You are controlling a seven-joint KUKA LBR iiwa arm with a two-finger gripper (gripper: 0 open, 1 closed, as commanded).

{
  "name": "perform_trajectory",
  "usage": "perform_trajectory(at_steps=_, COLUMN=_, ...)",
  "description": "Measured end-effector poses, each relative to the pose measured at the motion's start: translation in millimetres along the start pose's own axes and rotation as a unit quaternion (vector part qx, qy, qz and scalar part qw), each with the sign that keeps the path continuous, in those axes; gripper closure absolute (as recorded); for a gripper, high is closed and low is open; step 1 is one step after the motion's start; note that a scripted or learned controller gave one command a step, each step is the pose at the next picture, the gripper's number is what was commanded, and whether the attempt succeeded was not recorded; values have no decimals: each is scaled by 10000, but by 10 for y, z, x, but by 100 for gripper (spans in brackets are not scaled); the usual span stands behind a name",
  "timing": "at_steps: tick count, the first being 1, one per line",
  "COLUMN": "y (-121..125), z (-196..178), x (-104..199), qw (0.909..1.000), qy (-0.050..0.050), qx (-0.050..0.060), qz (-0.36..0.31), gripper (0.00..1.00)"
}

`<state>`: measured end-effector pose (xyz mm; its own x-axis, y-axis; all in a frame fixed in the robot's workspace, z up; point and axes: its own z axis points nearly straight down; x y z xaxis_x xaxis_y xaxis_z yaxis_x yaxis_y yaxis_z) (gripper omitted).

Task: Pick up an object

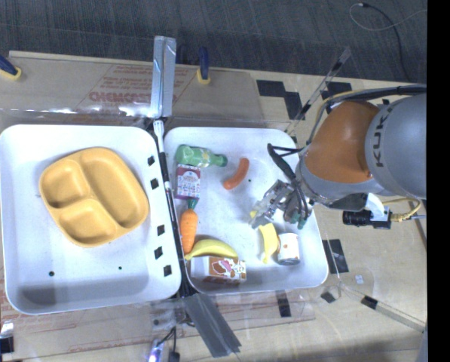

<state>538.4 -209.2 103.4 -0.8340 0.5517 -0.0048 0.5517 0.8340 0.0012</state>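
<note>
While a grey KUKA arm with an orange band is reaching in from the right, its two-finger gripper [273, 208] is hovering low over the right-hand shallow white bin [209, 136].

The claw is sitting near the bin's right edge, just above a peeled pale-yellow banana piece [267, 241] and a small white cylindrical can [288, 248] lying by the near right corner; how far its fingers are parted cannot be told, and nothing is showing between them. A green plastic bottle [197, 157], a red sausage [237, 173], a small red-and-white carton [188, 182], an orange carrot [188, 230], a whole yellow banana [212, 247] and a brown-and-white carton [218, 268] are lying along the bin's left side and far edge. A yellow divided plastic tray [93, 195] is resting in the left-hand white bin [21, 277].
</note>
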Motion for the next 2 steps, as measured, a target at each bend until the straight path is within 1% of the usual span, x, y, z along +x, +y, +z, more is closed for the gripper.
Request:
perform_trajectory(at_steps=1, y=685, z=-882, x=-106, qw=9995, qy=16, qx=8, qz=311, gripper=100)
perform_trajectory(at_steps=2, y=1825, z=-1132, x=-151, qw=9929, qy=15, qx=6, qz=1186, gripper=100)
